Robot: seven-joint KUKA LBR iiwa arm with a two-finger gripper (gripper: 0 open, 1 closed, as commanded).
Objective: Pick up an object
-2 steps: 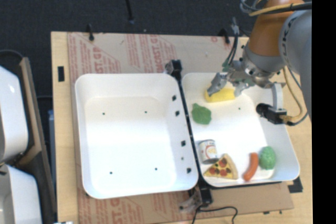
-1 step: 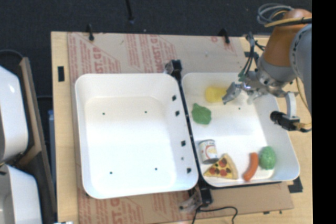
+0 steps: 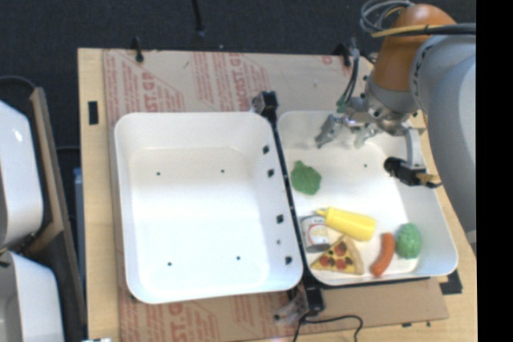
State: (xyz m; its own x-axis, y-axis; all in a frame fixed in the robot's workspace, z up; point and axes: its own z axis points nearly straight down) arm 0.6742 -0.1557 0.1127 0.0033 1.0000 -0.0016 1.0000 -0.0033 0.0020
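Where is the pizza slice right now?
The pizza slice lies in the right bin, at its near edge, just below the yellow corn and left of the orange carrot.

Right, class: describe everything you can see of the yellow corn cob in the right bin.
The corn cob is a yellow toy that looks like plastic, long and rounded, with a paler tip at its left end. It lies flat, tilted slightly across the floor of the right bin, near the front. A pizza slice sits just in front of it, close or touching. The gripper hangs well behind it, apart.
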